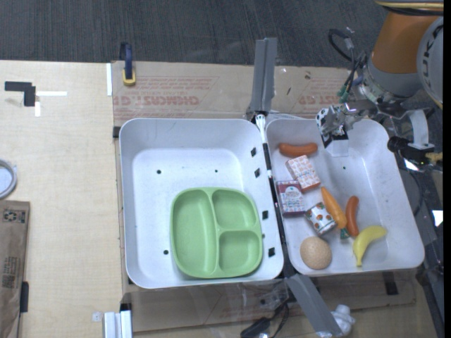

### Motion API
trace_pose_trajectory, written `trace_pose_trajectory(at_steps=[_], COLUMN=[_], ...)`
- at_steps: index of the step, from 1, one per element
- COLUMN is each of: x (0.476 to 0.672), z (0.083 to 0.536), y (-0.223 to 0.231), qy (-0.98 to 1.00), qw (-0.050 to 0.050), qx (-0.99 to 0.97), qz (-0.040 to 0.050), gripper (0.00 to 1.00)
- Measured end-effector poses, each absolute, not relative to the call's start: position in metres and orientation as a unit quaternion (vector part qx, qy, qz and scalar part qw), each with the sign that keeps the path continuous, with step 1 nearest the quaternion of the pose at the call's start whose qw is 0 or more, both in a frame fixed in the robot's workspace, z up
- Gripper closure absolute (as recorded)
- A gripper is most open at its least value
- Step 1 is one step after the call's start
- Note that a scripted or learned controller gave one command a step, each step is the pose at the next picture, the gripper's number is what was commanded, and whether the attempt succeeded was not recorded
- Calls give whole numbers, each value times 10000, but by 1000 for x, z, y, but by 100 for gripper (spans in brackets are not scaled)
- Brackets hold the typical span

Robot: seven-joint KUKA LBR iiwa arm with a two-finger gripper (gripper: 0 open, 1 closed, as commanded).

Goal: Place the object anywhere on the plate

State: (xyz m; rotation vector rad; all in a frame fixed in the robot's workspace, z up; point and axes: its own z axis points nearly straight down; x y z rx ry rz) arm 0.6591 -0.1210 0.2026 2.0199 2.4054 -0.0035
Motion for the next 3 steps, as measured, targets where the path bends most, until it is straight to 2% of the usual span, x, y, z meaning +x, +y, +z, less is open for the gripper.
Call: trace_pose_trajectory(at_steps=[1, 2, 3], x=[618, 575, 532], z=[285, 190, 215], y=[-35, 28, 80], qy=[7864, 7987, 8598], qw=[0, -10, -10], qx=[6178, 6018, 5106], qz=[-7, -14, -12], gripper=[100, 100, 100])
